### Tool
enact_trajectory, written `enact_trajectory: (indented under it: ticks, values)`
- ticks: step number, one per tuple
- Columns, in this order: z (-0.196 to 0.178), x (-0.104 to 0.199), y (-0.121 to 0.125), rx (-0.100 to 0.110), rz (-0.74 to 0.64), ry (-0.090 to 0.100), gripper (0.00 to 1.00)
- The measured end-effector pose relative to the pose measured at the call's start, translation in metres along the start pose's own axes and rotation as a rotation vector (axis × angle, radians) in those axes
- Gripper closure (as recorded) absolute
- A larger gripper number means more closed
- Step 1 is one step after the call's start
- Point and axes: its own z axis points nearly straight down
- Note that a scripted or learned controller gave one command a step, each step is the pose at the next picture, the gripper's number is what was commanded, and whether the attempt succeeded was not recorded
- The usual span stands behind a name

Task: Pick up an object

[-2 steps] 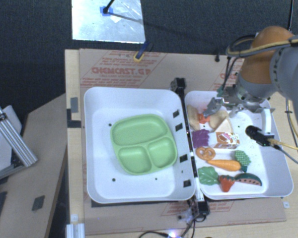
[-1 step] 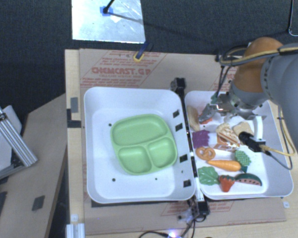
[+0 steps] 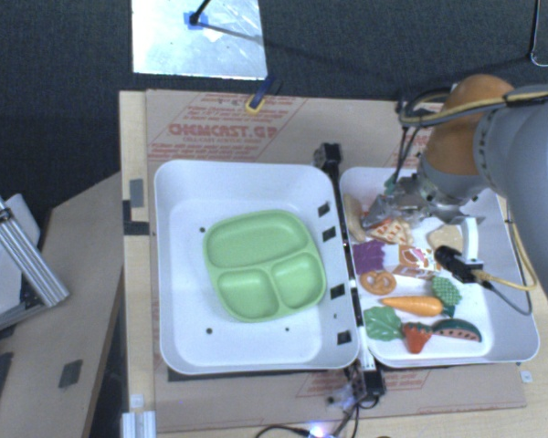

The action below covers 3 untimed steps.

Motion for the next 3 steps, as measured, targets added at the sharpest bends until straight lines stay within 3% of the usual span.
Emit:
enact_trajectory:
  ticks: [1,3]
  values:
    - [-0.011,0.0,0.0,0.0,0.001,0.001,1.0]
    - [-0.122,0.003,0.002,-0.004,-0.005,0.0,1.0]
